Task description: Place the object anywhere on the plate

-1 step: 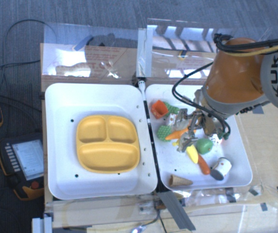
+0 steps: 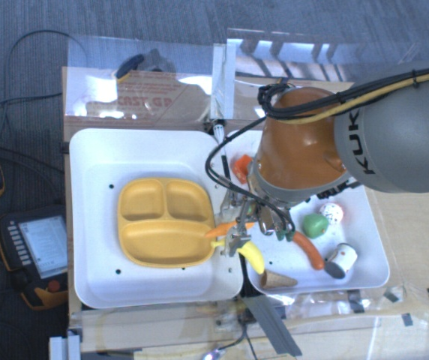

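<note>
**Item 1, plate** (image 2: 166,223): yellow, three compartments, lying in the left bin (image 2: 94,276).

**Item 2, gripper** (image 2: 238,240): poised just off the plate's right rim, above the wall dividing the bins. Jaw state: cannot tell, hidden among cables and the wrist's shadow.

**Item 3, orange piece** (image 2: 220,231): slim, lying across the plate's right rim, its near end at the gripper tip. Judged to be the task's thing. Clamped or merely touched: cannot tell.

**Item 4, banana** (image 2: 253,257): right of the plate, just below the gripper, against the dividing wall.

**Item 5, loose stock further right of the plate:** cone (image 2: 277,280), green ball (image 2: 316,225), speckled white ball (image 2: 333,214), red-orange carrot (image 2: 310,251), grey-and-white cup (image 2: 342,259).

**Hazards, judged:**
- Release here: only part of the orange piece over the plate, so a likely tip off the rim into the bin or back over the wall.
- Weak or off-centre grip: a likely slip during any further travel toward the plate's middle.
- Low carry: a possible catch on the raised rim, shoving the plate or knocking the piece loose.
- Banana so near the tip: a possible nudge or drag along with the move.
</note>
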`<state>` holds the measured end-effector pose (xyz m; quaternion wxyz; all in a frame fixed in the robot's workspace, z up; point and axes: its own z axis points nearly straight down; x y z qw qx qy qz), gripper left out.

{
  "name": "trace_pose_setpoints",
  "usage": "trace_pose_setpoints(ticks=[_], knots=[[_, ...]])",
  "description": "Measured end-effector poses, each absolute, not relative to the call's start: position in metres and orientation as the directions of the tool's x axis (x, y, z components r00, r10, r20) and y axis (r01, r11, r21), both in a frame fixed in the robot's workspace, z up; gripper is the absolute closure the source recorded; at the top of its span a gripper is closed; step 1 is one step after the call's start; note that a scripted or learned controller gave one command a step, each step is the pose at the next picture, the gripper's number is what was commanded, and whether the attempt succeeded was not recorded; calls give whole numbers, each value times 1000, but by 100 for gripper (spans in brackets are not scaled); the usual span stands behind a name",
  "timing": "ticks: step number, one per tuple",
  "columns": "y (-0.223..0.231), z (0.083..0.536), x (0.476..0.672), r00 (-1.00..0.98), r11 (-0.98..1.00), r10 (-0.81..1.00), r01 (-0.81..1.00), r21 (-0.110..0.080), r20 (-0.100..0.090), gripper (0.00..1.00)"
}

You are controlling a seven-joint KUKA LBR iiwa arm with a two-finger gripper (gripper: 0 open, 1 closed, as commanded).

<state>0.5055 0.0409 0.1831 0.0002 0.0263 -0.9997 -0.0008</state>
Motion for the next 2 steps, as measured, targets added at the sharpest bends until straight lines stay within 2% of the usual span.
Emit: trace_pose_setpoints(ticks=[1,2], knots=[[94,202,514,-990,990,-140,-140,0,-1,100],[94,202,514,-990,990,-140,-140,0,-1,0]])
